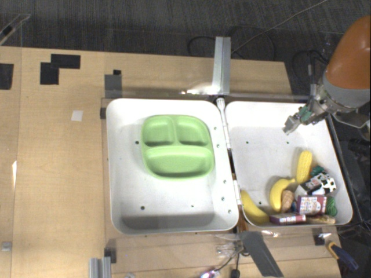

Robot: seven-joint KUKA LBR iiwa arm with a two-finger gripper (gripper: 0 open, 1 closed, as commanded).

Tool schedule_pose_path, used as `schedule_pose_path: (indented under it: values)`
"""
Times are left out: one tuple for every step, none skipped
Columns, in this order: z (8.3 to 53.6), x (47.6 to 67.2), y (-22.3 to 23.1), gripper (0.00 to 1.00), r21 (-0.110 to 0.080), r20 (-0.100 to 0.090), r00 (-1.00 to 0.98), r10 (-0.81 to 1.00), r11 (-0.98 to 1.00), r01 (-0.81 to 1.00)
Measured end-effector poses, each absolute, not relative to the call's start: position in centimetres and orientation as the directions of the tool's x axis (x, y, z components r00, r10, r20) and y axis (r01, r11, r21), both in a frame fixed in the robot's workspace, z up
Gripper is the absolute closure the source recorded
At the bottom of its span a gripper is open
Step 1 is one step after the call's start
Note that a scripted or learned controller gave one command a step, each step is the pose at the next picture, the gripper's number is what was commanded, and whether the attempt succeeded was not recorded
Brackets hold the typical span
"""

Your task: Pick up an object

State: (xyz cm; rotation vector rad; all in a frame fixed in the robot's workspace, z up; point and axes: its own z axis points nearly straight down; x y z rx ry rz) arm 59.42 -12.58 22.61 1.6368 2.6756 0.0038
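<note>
While left — green tray; right — bananas.

Bins: two, white, side by side, left bin and right bin. Green tray: one, three compartments, in the left bin. Bananas: two, one at the right bin's bottom-left corner, one beside it. Corn cob: one. Small cartons and packets at the bottom-right corner: overlapping, count uncertain.
</note>
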Motion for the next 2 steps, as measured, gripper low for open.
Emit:
schedule_pose_path:
  values:
    - [9.68,62.89,-15.49,1.0,0.008,-0.003,-0.275,0.961,0.275,0.961]
    - [9.67,62.89,-15.48,0.0,0.008,-0.004,-0.275,0.961,0.275,0.961]
